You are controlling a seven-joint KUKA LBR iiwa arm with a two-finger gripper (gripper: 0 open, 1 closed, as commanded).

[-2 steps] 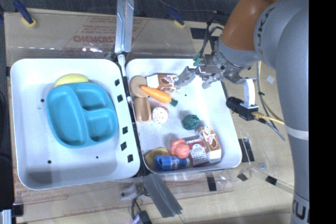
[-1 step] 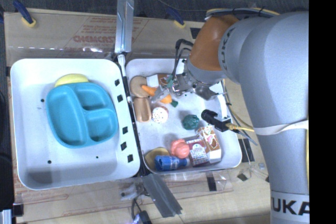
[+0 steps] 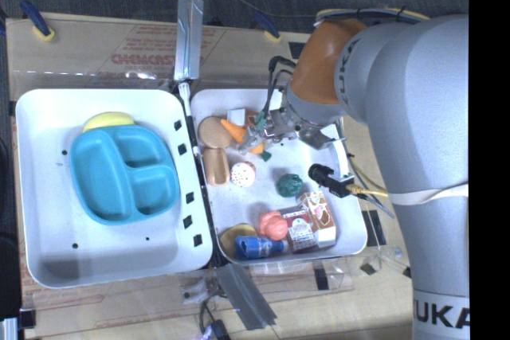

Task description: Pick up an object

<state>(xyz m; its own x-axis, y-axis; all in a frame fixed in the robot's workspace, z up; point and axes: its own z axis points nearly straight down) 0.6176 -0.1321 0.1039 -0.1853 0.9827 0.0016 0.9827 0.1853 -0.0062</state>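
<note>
1. The gripper is low over the upper part of the right bin; whether its fingers are spread or closed cannot be told.
2. An orange carrot-like piece lies just left of the fingers, touching a tan wooden piece.
3. A green lump sits below the fingers.
4. Well left of them, the left bin holds a blue divided tray.

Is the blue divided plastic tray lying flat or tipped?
Slightly tipped: the blue divided plastic tray rests partly on a yellow object in the left white bin.
</note>
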